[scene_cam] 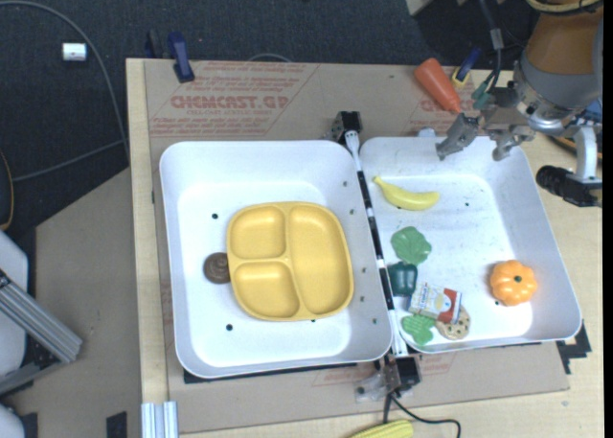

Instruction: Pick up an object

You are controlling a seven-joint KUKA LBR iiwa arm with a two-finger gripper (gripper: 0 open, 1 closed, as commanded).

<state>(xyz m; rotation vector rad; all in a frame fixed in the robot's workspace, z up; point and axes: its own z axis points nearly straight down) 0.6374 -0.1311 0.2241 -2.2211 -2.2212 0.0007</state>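
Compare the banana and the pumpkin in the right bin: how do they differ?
The banana is yellow, long and curved; the pumpkin is orange and round. The banana lies near the bin's far end, close to the gripper; the pumpkin sits nearer the front, by the right wall. Both lie loose in the right bin.

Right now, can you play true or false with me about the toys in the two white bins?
1. The yellow divided plate lies in the left bin. True.
2. The banana is inside the hand. False: it lies on the floor of the right bin, below the open hand.
3. The orange pumpkin sits in the right bin. True.
4. The pumpkin touches the banana. False: they lie well apart.
5. A brown round thing peeks out beside the plate. True.
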